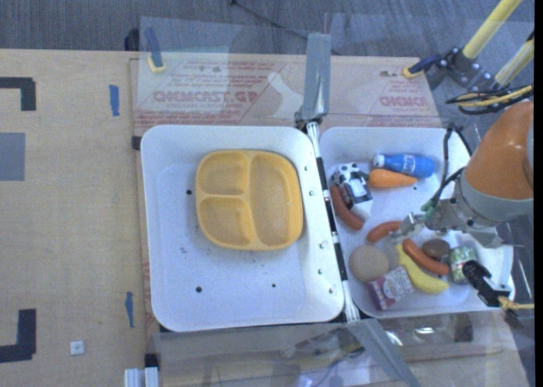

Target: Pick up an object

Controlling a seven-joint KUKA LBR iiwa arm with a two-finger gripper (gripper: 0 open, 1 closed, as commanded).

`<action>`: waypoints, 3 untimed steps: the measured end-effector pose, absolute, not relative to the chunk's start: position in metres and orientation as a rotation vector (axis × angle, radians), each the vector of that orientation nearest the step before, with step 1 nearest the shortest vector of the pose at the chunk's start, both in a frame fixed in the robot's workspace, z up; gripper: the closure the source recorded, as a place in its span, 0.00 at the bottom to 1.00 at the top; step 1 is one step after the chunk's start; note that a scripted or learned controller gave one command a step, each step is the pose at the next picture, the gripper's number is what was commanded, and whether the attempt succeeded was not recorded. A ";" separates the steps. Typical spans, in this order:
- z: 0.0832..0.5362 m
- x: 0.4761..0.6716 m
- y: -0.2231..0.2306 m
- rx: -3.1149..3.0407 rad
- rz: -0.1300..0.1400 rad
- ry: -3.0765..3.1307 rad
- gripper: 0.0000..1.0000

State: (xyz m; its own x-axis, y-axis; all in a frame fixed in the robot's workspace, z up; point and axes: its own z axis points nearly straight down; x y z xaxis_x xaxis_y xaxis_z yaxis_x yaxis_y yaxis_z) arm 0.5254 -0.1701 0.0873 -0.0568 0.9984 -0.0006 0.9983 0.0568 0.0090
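The arm comes in over the right bin (484, 305), its orange band above the wrist, and the gripper (422, 222) hangs low over the clutter of toy food there. Whether the fingers are released or clenched on anything cannot be told; they are small and blurred against the objects beneath.

Just left of the fingers lies a short sausage (383, 230), and below it a round brown potato (368, 262). Directly below the fingers a second sausage (424, 258) rests on a yellow banana (424, 277), with a pink packet (389, 288) beside the banana's left end. Up and to the left of the fingers are a carrot (393, 179) and a blue bottle (407, 162). Further left a long sausage (346, 209) lies beside a black-and-white toy (349, 180).

Well to the left of the fingers, the left bin (170, 292) holds a yellow divided plate (249, 199) on the wooden surface (68, 232).
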 end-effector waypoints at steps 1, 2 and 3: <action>0.097 0.526 -0.174 2.156 0.010 2.269 1.00; 0.097 0.526 -0.174 2.156 0.010 2.270 0.00; 0.087 0.484 -0.180 2.091 0.009 2.335 0.00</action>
